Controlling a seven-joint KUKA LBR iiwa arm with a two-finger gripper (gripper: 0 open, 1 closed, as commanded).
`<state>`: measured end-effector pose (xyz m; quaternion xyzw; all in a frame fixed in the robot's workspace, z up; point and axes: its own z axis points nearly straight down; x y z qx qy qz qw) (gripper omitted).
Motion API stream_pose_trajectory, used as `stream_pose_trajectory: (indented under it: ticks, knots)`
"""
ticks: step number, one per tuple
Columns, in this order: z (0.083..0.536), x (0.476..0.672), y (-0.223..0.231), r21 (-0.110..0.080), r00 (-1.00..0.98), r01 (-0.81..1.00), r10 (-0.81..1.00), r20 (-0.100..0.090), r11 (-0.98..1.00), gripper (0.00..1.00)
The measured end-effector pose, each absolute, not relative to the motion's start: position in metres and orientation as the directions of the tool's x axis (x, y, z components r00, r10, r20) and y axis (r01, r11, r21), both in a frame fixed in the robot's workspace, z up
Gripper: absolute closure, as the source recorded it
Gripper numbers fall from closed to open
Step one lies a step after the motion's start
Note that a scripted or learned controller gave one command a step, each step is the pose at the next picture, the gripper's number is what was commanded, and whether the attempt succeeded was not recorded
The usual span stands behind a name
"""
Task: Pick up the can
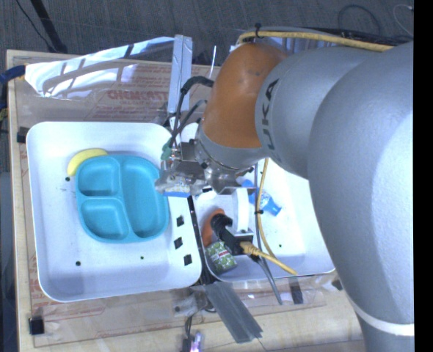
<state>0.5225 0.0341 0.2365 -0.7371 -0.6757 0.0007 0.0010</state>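
Note:
My gripper hangs over the divider between the two bins, at the right edge of the blue divided plate. The wrist and the big grey arm hide much of the right bin. A small round thing with a green label, possibly the can, lies at the right bin's front left corner, below and to the right of the gripper. An orange rounded thing peeks out just behind it, partly hidden. A small blue piece shows right under the gripper; whether it is held is unclear.
The blue plate lies in the left bin, with a yellow thing tucked behind its far left edge. A blue and white item lies mid right bin. Clear plastic sheeting stands behind the left bin.

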Motion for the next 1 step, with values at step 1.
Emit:
stream_pose_trajectory:
  ticks: [1]
  knots:
    - [0.1901,0.4759,-0.0204,-0.005,0.259,0.966,0.966,-0.001,-0.259,1.00]
